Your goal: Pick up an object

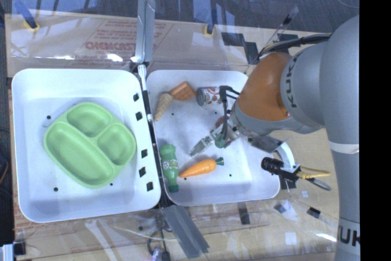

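Observation:
In the right bin point(269, 189) lie an orange carrot point(198, 167) with a green top, a green bottle point(168, 167) along the left wall, a beige ice-cream cone point(162, 105), a brown pastry piece point(183, 92) and a small red-and-white can point(209, 96). My gripper point(204, 143) hangs low over the middle of this bin, just above the carrot and right of the bottle. It points down and to the left. I see nothing held in it.
The left bin point(30, 192) holds a light green divided plate point(90, 142). A metal divider point(145, 33) runs between the bins. The grey arm with its orange band point(263, 95) covers the right bin's far right corner.

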